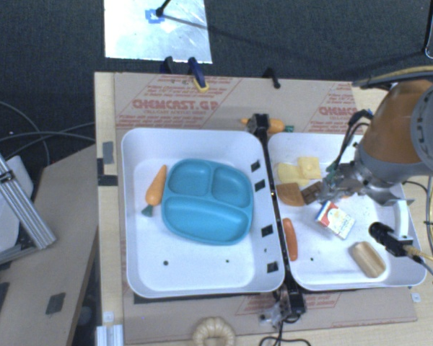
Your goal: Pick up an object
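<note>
Claw (pixel 330 188) mid-bin — carton (pixel 336 219) just below

The arm (pixel 411 132) has a grey rounded housing with a broad orange band above the wrist. Black cables run along the band toward the gripper (pixel 330 186), a compact assembly of dark and metallic parts.

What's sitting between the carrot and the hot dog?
In the camera view, the blue divided plate lies between the carrot and the hot dog, along with the bins' shared wall.
</note>
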Available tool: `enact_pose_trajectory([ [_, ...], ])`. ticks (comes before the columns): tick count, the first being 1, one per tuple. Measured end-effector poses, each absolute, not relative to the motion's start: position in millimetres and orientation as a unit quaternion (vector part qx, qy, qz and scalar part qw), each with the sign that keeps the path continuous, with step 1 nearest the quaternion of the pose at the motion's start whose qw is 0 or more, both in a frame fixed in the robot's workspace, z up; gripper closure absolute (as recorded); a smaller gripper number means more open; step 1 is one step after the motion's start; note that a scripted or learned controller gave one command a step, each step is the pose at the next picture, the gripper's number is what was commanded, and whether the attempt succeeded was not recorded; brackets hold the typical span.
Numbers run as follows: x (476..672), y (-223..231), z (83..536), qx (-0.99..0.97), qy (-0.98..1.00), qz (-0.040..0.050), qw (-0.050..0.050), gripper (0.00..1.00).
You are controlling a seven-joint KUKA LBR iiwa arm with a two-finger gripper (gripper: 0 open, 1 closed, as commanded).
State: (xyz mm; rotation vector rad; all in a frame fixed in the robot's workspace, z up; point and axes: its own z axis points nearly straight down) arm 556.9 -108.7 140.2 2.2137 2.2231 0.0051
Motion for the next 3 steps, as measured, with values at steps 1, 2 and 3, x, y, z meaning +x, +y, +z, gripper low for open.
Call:
enact_pose_trajectory([
  [1,563.1,-100.3,199.3,0.705,0.709,0.0025,0.003,1.00],
  [2,564.5,-100.2,226.3,0.705,0.709,0.0015,0.002,1.00],
  [3,574.9,-40.4,219.7,0.704,0.711,0.0015,0.000,1.00],
])
